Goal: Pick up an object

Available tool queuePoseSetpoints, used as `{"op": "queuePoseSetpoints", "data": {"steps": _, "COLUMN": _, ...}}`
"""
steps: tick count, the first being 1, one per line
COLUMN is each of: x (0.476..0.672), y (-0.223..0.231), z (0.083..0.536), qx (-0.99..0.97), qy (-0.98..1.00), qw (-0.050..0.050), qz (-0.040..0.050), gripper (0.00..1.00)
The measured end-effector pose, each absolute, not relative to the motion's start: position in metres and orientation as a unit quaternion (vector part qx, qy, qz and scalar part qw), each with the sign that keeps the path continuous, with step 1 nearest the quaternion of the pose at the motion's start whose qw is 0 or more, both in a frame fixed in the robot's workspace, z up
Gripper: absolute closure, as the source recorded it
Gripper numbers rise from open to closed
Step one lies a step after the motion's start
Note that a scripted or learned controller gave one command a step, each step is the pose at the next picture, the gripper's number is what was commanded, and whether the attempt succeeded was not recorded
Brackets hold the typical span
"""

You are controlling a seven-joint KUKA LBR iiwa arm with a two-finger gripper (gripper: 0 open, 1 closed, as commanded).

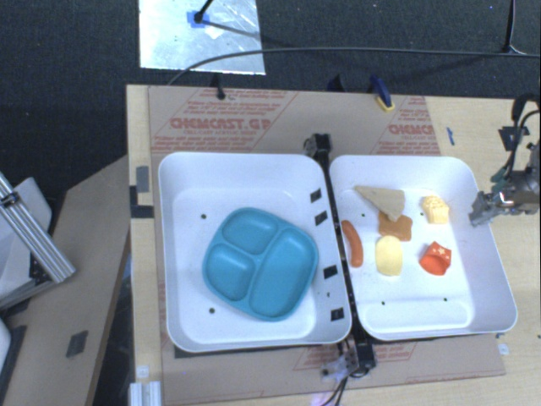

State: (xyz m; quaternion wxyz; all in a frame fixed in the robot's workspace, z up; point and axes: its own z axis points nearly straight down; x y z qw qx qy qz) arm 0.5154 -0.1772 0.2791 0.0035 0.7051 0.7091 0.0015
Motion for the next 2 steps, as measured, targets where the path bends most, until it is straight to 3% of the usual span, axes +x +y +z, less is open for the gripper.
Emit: {"op": "queuePoseSetpoints", "data": {"steps": 2, "x": 0.518, "y": -0.086, "z": 0.253, "qx": 0.704, "qy": 0.711, "qw": 0.000, "qz": 0.0010, "gripper": 1.00}}
